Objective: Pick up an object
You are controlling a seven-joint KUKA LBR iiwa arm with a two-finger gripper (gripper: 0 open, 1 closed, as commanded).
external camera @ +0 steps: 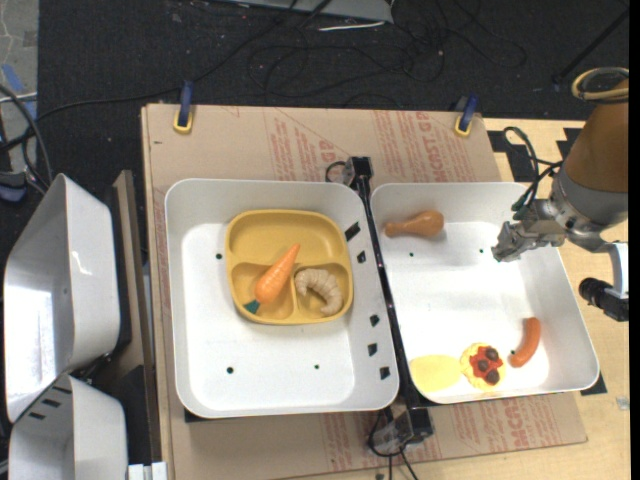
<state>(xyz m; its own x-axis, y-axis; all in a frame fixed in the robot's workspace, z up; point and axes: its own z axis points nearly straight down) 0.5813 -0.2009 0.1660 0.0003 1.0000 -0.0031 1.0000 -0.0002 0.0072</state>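
Drumstick (415,226), tan and glossy, lies in the right bin (455,278).

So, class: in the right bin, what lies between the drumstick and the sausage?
Camera view: only bare white bin floor lies between the drumstick and the sausage.

A yellow divided plastic plate (240,243) holds an orange toy carrot (277,274). The grey two-finger gripper (508,247) hovers over the right white bin (455,278).
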